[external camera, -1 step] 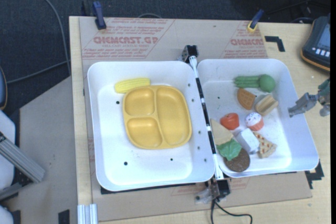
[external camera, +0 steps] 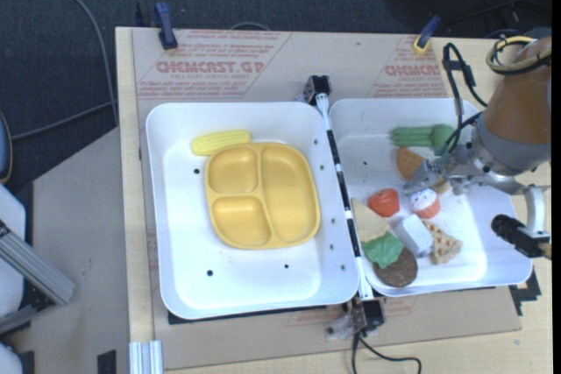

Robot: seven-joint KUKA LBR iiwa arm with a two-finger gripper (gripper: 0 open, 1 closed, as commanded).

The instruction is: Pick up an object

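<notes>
in the camera view, two white bins are seen side by side on a cardboard-covered bench (external camera: pixel 263 66), with bare cardboard left along the top of the frame and narrow strips at the bottom. the left bin (external camera: pixel 175 258) occupies the middle of the frame; wide bare floor is left along its lower and left sides. in it one yellow divided plate (external camera: pixel 261 194) with three compartments is set, and one corn cob (external camera: pixel 221 141) lies just beside the plate's upper left edge.

the right bin (external camera: pixel 491 263) is crowded in its left half, while its lower right floor is open. in it are counted one green vegetable (external camera: pixel 421 136) at the top, one orange piece (external camera: pixel 408 162) below it, one red tomato (external camera: pixel 383 203), one small red-and-white piece (external camera: pixel 425 204), one grey-white block (external camera: pixel 410 234), one pizza slice (external camera: pixel 443 243), one green leaf (external camera: pixel 383 250) and one brown disc (external camera: pixel 397 271).

the gripper (external camera: pixel 436 179) is placed over the right bin's middle, near the orange piece and the red-and-white piece; whether the jaws are released or clenched cannot be told.
</notes>
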